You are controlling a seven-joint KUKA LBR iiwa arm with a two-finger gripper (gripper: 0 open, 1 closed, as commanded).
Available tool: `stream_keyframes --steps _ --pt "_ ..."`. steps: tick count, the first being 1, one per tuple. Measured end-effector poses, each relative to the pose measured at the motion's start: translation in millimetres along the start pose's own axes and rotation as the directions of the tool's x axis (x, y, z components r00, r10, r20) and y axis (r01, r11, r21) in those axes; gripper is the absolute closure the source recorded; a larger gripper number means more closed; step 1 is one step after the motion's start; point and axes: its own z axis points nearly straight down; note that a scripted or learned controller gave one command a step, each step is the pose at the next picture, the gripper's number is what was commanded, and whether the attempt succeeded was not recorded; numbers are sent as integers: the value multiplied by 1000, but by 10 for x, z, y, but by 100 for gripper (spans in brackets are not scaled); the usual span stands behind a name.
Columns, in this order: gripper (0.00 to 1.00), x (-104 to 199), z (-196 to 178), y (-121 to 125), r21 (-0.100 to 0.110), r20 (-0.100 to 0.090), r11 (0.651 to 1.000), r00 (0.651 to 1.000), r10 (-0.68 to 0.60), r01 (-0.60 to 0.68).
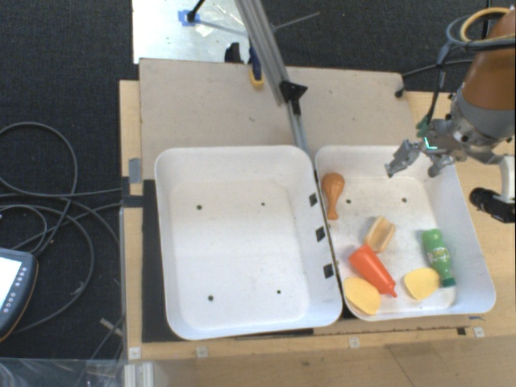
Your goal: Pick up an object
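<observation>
Gripper (pixel 418 160) hangs over the far edge of the right bin (pixel 466 216), fingers apart, holding nothing; green bottle (pixel 438 255) lies below.

Bins: I count two, left bin (pixel 234 168) and right bin (pixel 472 240).
Green bottles: one (pixel 438 255).
Orange bottles: one (pixel 372 269).
Yellow pieces: two (pixel 362 295) (pixel 421 283).
Bread pieces: one (pixel 380 234).
Drumsticks: one (pixel 332 192).

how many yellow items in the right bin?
2, both in the right bin near its front edge: one yellow piece beside the orange carrot, the other yellow piece touching the green bottle. None look hidden.
</observation>
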Motion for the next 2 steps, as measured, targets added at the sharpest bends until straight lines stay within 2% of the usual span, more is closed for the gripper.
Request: stream_keyframes --steps 1,2 --pt "0 -1 -19 7 -3 1 1000 1000 0 0" --pt "0 -30 573 76 0 1 1000 1000 2 -2"
